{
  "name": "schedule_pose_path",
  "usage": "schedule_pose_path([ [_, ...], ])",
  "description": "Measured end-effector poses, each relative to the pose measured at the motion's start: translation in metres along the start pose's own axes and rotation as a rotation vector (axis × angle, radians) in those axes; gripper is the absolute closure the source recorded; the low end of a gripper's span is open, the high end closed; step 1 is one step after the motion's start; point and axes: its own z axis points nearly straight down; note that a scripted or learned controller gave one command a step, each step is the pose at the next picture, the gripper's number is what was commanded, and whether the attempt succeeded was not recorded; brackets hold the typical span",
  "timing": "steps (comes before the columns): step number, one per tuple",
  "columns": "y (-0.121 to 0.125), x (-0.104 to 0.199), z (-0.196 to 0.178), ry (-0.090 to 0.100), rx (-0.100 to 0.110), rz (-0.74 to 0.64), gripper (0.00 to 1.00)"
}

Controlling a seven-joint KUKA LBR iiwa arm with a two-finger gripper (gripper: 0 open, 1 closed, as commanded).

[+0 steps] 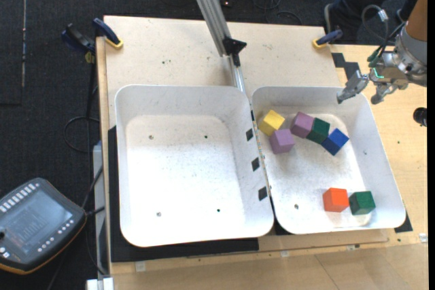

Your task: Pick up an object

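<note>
1. The gripper (363, 89) is positioned above the upper right corner of the right bin (380, 146), at the bin's rim. Its two fingers are spread apart, and nothing sits between them.
2. The arm (416, 44) enters from the right edge of the camera view, with cables running along it.
3. The right bin contains seven cubes, all resting on the bin floor, clear of the gripper.
4. Upper cluster: a yellow cube (272, 122) lies nearest the divider between the bins. A light purple cube (283, 140) sits just below it, touching or nearly touching.
5. A second purple cube (302, 124) lies to the right of the yellow one, with a dark green cube (318, 130) pressed against it and a blue cube (335, 141) just beside that.
6. Lower pair: an orange cube (335, 200) and a green cube (362, 202) sit side by side near the bin's lower right corner.
7. The left bin (129, 146) stands beside the right bin on the wooden bench (170, 51).
8. A teach pendant (34, 224) lies on the floor at lower left.
</note>
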Motion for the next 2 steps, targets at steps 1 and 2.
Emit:
schedule_pose_path([
  [1,0.001,0.000,-0.003,-0.002,-0.004,-0.002,0.00],
  [2,-0.009,0.004,0.047,0.000,0.000,0.002,0.00],
])
